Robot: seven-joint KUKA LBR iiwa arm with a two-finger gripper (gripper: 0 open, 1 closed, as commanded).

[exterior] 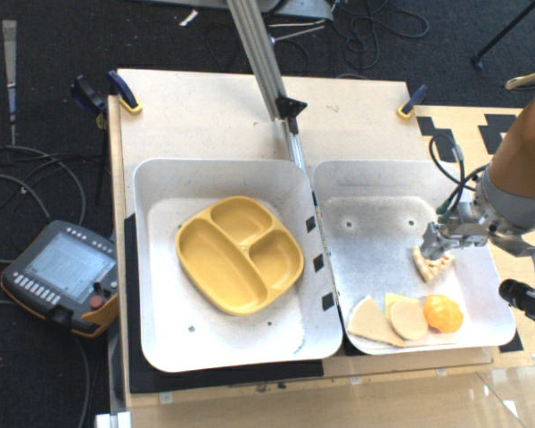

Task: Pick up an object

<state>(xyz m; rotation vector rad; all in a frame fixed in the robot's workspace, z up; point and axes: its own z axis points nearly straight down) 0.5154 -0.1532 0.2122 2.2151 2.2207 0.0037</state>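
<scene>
Pale tan, the small wedge-shaped piece (431, 265) lies in the right bin (374, 205), near its right edge and about midway along it. In the camera view we see the gripper (443, 239) directly above the wedge, low and at or just short of its upper end; whether it is clenched or released we cannot tell. The wedge's long axis runs toward the bin's near edge, so we judge only a short descent remains.
</scene>
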